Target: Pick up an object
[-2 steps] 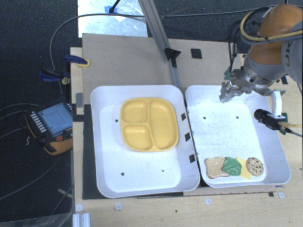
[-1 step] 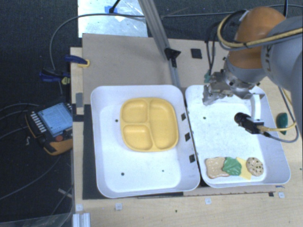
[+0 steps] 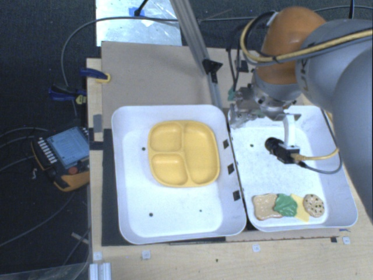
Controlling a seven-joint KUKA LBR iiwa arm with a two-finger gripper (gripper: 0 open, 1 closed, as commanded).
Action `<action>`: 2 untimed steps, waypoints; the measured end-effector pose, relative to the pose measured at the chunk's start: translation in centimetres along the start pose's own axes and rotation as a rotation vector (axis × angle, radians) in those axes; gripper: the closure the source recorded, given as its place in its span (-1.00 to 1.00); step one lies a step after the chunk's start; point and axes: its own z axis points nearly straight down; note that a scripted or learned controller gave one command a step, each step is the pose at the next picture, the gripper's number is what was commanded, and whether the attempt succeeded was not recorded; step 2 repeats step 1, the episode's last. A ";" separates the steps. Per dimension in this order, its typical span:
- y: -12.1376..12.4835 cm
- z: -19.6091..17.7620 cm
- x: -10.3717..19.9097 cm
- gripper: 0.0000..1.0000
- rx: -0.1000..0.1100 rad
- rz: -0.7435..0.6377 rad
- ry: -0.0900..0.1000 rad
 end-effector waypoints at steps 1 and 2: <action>0.9 -0.5 4.5 1.00 -0.001 0.000 0.000; 0.9 -0.5 4.5 1.00 -0.001 0.000 0.000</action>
